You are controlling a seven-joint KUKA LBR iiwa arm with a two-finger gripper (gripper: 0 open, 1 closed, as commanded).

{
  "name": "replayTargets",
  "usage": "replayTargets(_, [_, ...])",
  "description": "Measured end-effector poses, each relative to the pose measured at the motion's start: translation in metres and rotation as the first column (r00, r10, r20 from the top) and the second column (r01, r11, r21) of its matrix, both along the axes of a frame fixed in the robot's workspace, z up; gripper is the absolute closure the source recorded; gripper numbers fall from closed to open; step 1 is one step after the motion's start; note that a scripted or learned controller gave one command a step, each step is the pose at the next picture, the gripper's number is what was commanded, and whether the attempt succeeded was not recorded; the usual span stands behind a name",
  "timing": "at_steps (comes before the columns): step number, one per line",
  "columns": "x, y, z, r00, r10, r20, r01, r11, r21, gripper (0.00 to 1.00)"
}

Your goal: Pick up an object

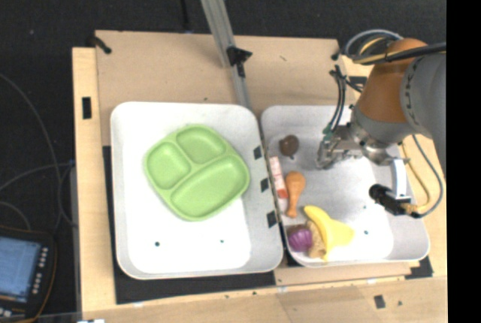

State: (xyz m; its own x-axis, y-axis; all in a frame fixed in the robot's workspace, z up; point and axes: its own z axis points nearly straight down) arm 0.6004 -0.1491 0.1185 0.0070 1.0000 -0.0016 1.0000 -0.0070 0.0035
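The two-finger metal gripper hangs over the bare upper floor of the right-hand shallow white bin, and from where I stand I cannot tell how it is set; its tip is a small dark tangle against the white.

Nothing sits under it. Just to its left lies a small dark brown rounded lump, apart from it. Further left and lower, against the bin's left wall, is a slim white and red tube-like item, with an orange toy drumstick beside it. Well below the gripper, in the bin's bottom left corner, a yellow toy banana lies across a pale beige object I cannot make out, and a purple round toy vegetable touches the banana's left end.

The grey arm with its orange band covers the bin's upper right corner, and cables loop around it. A black fitting on the arm lies to the gripper's right.

Far to the left, the other white bin holds a light green plastic divided plate with three compartments.
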Motion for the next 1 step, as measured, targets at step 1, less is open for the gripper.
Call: replayTargets(1, [0.0033, -0.0041, 0.0648, 1.0, 0.005, 0.004, -0.005, 1.0, -0.001, 1.0])
